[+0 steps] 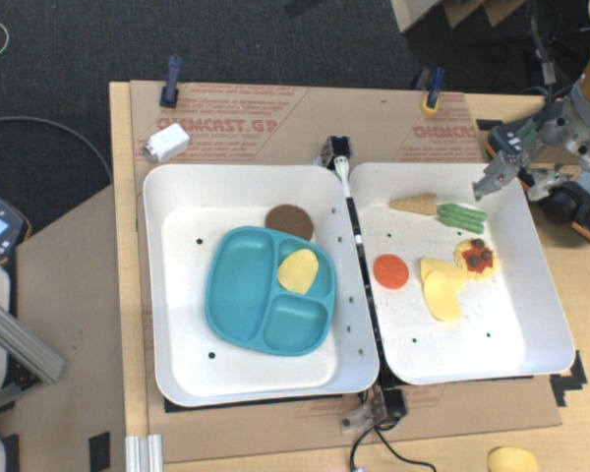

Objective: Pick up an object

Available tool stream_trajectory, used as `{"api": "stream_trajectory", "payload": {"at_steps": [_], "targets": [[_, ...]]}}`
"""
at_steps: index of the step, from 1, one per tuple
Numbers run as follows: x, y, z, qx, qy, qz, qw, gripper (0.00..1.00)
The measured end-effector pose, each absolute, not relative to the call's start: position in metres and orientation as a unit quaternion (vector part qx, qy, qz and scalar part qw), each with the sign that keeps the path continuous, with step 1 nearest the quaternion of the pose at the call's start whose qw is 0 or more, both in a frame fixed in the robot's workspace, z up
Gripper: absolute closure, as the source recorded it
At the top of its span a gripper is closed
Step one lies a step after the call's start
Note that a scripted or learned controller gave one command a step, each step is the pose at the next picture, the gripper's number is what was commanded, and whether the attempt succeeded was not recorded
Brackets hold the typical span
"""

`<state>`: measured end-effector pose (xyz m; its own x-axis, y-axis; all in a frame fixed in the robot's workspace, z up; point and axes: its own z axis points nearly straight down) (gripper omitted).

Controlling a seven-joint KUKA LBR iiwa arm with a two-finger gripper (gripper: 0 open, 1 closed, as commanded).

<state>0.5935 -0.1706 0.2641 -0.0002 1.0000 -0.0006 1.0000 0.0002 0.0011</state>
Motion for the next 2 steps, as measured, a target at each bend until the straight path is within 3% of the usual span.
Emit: {"api": "stream_trajectory", "payload": {"at_steps": [1,2], "targets": [[0.573,-0.104,0.281,0.705,0.709,0.0005,-0.002,0.0],[0.539,-0.051,0.279,0.705,0.709,-0.0003,-0.002,0.0]]}}
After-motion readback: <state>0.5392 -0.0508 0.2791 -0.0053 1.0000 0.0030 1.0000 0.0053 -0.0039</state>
